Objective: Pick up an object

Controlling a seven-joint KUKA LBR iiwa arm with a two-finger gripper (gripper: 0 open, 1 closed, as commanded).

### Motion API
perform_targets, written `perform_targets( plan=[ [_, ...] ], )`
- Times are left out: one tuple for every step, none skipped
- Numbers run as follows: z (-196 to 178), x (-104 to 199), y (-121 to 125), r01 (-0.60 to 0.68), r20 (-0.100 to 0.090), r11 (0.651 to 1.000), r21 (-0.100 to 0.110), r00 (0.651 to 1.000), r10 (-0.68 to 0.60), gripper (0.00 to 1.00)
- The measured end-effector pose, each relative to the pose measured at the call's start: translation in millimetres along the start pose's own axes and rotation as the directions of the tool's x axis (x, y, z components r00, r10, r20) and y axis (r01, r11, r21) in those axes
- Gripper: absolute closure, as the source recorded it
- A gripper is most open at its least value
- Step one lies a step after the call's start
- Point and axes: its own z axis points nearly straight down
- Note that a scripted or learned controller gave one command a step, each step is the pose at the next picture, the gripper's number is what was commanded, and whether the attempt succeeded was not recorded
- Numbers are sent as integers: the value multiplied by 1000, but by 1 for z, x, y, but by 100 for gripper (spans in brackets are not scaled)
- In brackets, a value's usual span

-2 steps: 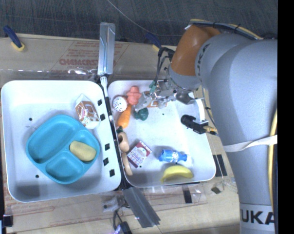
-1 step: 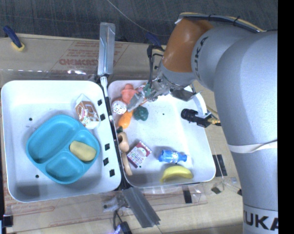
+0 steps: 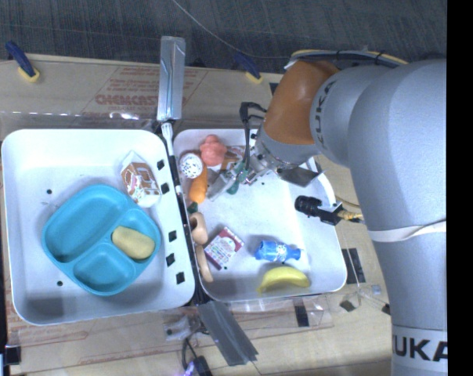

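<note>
The end effector is low in the right bin, near its far-left corner, beside the carrot and pink toy. Whether it grips anything, I cannot tell. Likely the grasp step; next, lift straight up.

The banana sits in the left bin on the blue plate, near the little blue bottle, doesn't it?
Not quite. The banana lies in the right bin, on its white floor near the front edge, and it is indeed near the little blue bottle. The blue plate is in the left bin. The camera view shows this.
</note>
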Motion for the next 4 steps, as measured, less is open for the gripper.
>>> perform_targets(
  plan=[
    [-4,3,1,6,-7,1000,5,1000,-6,100],
    [-100,60,31,16,0,1000,-7,1000,-16,100],
    [-149,64,12,89,1,996,-3,996,-89,100],
    [-158,49,64,373,0,928,-3,928,-373,100]
  ],
)
